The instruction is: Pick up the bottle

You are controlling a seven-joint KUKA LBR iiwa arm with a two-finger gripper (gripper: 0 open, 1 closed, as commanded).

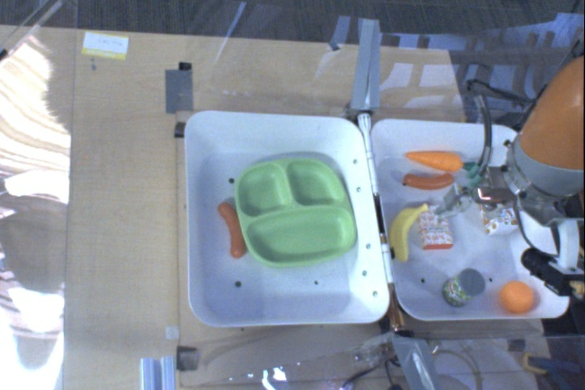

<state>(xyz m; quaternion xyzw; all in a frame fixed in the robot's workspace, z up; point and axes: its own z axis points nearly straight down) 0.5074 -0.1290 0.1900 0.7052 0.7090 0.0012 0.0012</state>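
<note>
The bottle (436, 235) is small and pale with a red label. It lies in the right bin (416, 306) just right of a yellow banana (403, 230). My gripper (463, 196) hangs over the middle of that bin, right above and slightly right of the bottle's upper end. Its tip looks close to the bottle's top, but the view does not show whether they touch. The grey arm with its orange band (558, 128) reaches in from the right and hides the bin's right side.
The right bin also holds a carrot (435, 160), a sausage (428, 181), a small printed packet (500, 220), a green ball (454, 291), a grey disc (472, 280) and an orange (518, 297). The left bin (206, 279) holds a green divided plate (296, 211) and another sausage (233, 228).
</note>
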